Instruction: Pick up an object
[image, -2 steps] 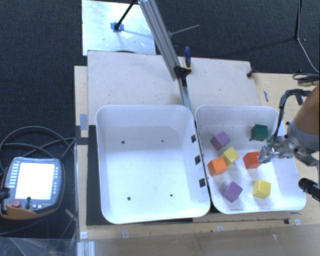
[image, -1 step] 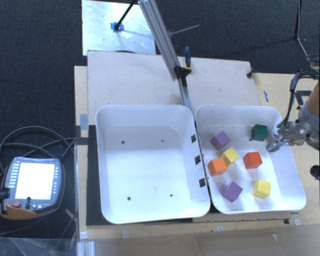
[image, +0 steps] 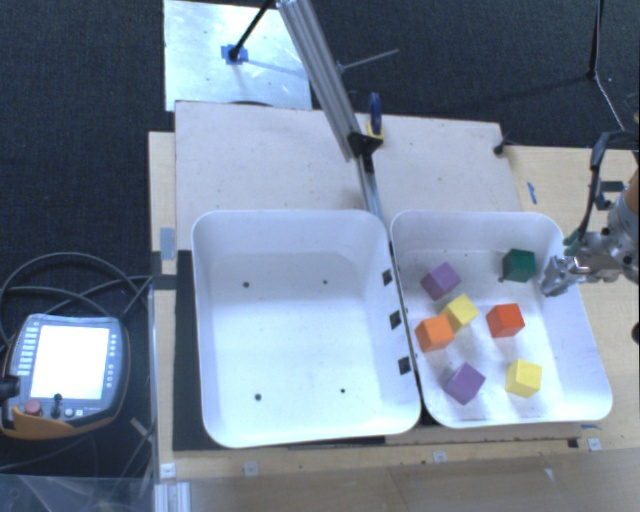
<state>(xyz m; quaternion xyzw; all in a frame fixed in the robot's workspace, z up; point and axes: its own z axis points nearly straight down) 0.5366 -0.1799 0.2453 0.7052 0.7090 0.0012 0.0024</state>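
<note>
Though jaws' state unclear, wooden bench (image: 280, 160) on dark carpet (image: 80, 120), two white bins (image: 300, 230), pendant (image: 65, 375) left.

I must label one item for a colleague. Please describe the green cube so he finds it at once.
Look in the right bin. The green cube sits near its far right corner, closest to the hand. It is the only green block, standing apart from the others.

grey metal gripper (image: 556, 276) w/ black cable looped above; bit of orange at edge.
</note>
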